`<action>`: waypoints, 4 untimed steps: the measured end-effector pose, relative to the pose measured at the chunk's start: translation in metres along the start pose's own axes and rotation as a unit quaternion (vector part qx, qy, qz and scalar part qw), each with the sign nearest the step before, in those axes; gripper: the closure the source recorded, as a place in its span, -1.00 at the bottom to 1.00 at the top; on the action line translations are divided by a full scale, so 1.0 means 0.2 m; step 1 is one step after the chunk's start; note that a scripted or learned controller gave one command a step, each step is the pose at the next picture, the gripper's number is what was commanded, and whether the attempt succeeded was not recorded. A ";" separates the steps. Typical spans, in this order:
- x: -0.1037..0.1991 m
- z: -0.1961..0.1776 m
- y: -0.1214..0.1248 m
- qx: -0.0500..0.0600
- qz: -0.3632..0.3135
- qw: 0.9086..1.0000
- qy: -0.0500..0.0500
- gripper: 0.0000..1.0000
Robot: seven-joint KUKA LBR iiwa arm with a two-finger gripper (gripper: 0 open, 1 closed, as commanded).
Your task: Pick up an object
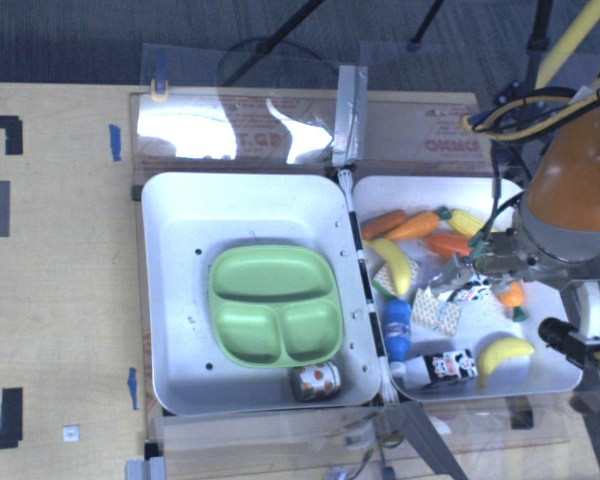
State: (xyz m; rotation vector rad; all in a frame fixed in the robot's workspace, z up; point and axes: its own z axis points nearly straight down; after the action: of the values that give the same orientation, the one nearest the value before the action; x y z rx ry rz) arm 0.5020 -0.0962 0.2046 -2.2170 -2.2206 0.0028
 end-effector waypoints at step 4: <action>-0.43 0.18 0.39 -0.004 -0.086 0.996 -0.002 1.00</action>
State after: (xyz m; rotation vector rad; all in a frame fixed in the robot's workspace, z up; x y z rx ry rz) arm 0.5798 -0.1825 0.1690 -2.0230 -2.4087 -0.0011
